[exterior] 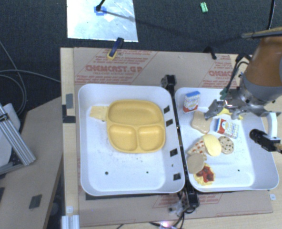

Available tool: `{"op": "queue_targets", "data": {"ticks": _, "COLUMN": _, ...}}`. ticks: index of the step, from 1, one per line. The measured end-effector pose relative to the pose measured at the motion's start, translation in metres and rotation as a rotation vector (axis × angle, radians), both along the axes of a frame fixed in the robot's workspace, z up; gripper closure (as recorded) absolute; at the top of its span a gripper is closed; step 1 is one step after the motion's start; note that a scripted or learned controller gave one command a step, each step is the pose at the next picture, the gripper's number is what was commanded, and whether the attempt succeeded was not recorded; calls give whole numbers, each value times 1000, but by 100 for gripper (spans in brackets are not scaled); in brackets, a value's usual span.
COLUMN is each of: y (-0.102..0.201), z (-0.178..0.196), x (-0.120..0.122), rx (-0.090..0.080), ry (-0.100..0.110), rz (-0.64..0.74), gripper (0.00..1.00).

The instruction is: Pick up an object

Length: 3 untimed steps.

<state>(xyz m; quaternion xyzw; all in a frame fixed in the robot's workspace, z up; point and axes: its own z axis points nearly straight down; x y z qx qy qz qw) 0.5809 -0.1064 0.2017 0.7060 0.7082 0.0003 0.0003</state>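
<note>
Nearest camera, pizza-like toy (205,174) lay at right bin's (265,173) front edge, food toys crowded behind it. Hand (220,107) hovered over yellow piece (223,110) (finger spacing: cannot tell). Best approach, judged: descend straight, avoid neighbouring carton (226,127), close gently.

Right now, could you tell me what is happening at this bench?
The grey arm reaches in from the right, its claw low over the back of the right bin, which holds a scatter of toy food: a small milk carton, a cookie, a lemon-coloured piece and others. Nothing is visibly held between its fingers. The left bin holds a yellow divided tray.
</note>
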Motion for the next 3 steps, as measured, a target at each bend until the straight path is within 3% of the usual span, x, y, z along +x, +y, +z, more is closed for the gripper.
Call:
{"op": "queue_targets", "data": {"ticks": 1, "y": -7, "z": -112, "x": -41, "rx": 2, "ry": -2, "rz": -5, "gripper": 0}}
{"op": "queue_targets", "data": {"ticks": 2, "y": -76, "z": -86, "x": 1, "rx": -6, "ry": -8, "rz": -5, "gripper": 0}}
{"op": "queue_targets", "data": {"ticks": 3, "y": -75, "z": -114, "x": 40, "rx": -6, "ry": -13, "rz": 2, "gripper": 0}}
